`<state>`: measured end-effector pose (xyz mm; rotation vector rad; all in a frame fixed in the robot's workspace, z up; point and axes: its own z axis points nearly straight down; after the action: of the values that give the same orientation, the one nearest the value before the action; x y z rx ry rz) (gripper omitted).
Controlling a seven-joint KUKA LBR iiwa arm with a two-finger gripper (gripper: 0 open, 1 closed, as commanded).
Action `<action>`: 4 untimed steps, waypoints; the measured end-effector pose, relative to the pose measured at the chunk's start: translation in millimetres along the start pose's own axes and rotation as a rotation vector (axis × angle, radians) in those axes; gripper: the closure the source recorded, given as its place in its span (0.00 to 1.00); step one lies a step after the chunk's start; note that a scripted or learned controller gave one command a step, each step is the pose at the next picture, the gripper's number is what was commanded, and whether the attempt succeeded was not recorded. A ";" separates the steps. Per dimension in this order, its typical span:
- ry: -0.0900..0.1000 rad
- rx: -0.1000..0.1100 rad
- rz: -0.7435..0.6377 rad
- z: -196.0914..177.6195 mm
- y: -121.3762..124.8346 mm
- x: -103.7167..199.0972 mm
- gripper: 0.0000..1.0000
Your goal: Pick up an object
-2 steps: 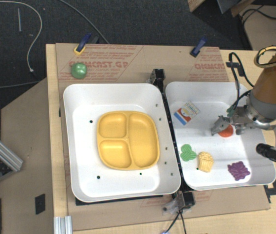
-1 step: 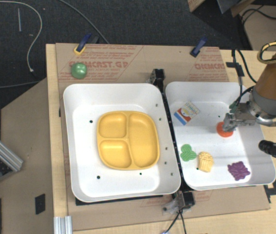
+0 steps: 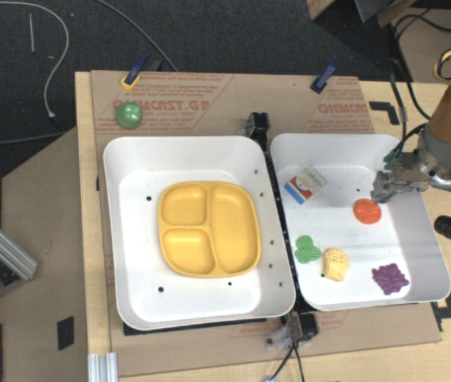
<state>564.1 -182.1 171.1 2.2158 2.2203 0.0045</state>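
The right bin [image 3: 416, 153] holds several small objects. A red-orange round piece [image 3: 367, 211] lies near its middle, and a white, red and blue carton [image 3: 305, 185] sits toward the upper left. Along the front are a green piece [image 3: 307, 250], a yellow corn-like piece [image 3: 336, 263] and a purple grape bunch [image 3: 390, 277]. My gripper [image 3: 386, 186] reaches in from the right and hangs just above and right of the red-orange piece, close to it. Nothing is seen held in it.
The left bin [image 3: 130, 165] carries a yellow divided plate [image 3: 209, 228]. A green ball [image 3: 130, 115] rests on the cardboard behind the left bin. Blue clamps [image 3: 324, 76] pin the cardboard's back edge. Cables run at the right by the arm.
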 end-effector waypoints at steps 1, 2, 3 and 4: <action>-0.001 -0.002 0.000 -54.7 2.1 -0.2 1.00; 0.005 0.008 -0.003 -48.9 -14.6 49.6 1.00; 0.005 0.008 -0.004 -43.8 -16.2 98.3 1.00; 0.005 0.008 -0.004 -52.7 -25.0 143.4 1.00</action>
<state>538.4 -38.6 223.5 2.2179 2.2311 0.0014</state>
